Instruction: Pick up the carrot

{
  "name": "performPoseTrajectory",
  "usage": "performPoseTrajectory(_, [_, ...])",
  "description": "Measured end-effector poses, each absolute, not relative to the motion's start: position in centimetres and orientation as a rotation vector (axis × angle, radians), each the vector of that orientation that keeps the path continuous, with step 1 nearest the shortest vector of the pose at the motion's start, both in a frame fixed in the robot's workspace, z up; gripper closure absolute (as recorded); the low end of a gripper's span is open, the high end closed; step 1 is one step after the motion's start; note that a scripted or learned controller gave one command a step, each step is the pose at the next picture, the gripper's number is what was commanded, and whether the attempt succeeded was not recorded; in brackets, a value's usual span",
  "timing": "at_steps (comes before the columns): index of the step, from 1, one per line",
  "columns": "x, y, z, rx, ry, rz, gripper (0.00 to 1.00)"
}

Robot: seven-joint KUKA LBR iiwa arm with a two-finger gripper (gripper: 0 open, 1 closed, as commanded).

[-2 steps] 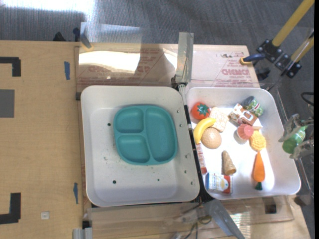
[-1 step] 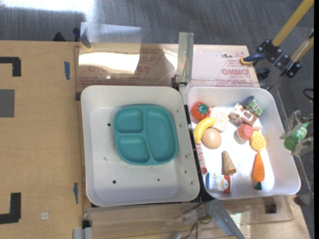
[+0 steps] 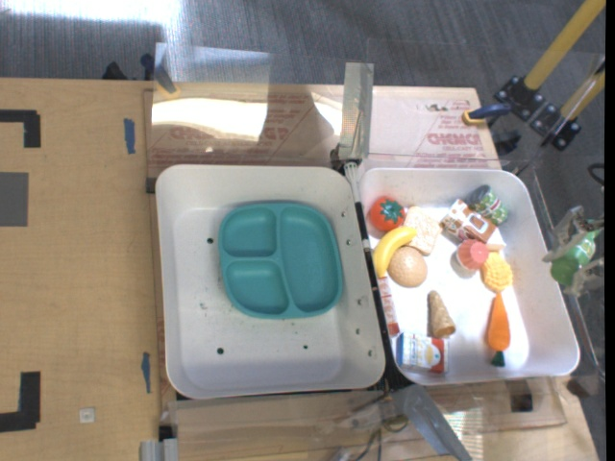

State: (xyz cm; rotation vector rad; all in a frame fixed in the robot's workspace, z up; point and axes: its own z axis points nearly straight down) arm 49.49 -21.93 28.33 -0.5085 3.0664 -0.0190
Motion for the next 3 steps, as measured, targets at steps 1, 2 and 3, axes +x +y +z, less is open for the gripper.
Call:
performPoseTrajectory(1, [50.5,-22.3,43.1,-0.752,3.037,-0.012,1.00])
performPoseTrajectory(2, [49.1,-22.3,33.6,-1.312,2.852,0.003,1.00])
performPoseTrajectory(3, [56.8,-22.2,40.2,-1.496,2.753,-0.007,1.00])
